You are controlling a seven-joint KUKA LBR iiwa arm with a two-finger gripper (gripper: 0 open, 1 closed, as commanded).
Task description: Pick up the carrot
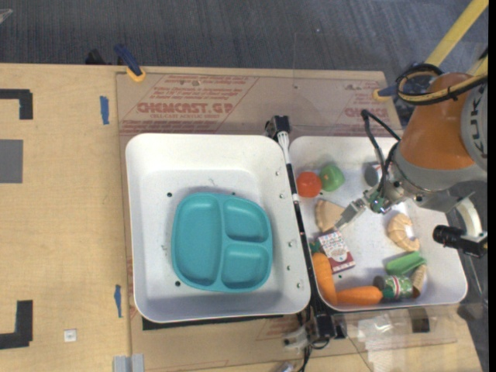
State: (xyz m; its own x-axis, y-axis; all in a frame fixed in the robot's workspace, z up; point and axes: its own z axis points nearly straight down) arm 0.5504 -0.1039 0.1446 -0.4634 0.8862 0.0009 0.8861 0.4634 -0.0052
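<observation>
Carrot (358, 294) lies hemmed in by a carton (335, 253) and can (397, 287); gripper (350, 214), jaws' state unclear, risks snagging a neighbour instead.

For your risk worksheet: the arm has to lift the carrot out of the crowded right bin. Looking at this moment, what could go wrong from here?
1. The carrot lies along the right bin's near wall, so a finger may hit the wall.
2. The small carton and the can crowd the carrot; closing fingers could catch them instead.
3. The gripper hovers above the carrot's spot, over a tan wedge, and may nudge it on descent.
</observation>
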